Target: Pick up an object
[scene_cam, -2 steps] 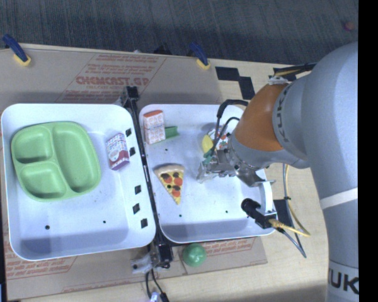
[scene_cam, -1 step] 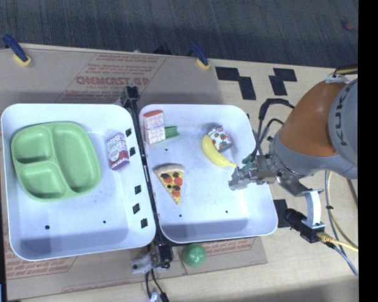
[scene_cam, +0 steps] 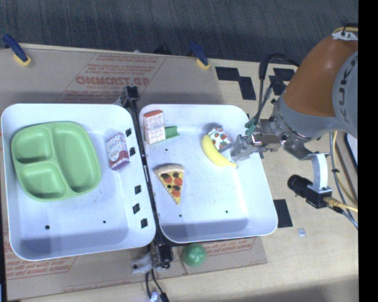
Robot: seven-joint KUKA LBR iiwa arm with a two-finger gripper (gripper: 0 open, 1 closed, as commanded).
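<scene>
The fingers (scene_cam: pixel 238 150) sit low by one banana (scene_cam: pixel 215 153) in the right bin (scene_cam: pixel 255 197); I can't tell their grip. That bin also holds one pizza slice (scene_cam: pixel 171 182) and one carton (scene_cam: pixel 154 126). The left bin (scene_cam: pixel 69 231) holds one green tray (scene_cam: pixel 53 160) and one can (scene_cam: pixel 118 151).

This looks like a robotics lab. A grey industrial arm with an orange band (scene_cam: pixel 318 83) reaches over a pale wooden table (scene_cam: pixel 302 257) marked with black tape squares (scene_cam: pixel 230 75). Blue spring clamps (scene_cam: pixel 16 50) pin printed brown cardboard sheeting (scene_cam: pixel 113 74) under two shallow white plastic bins (scene_cam: pixel 69 241), and loose cables (scene_cam: pixel 340 200) trail alongside.
</scene>
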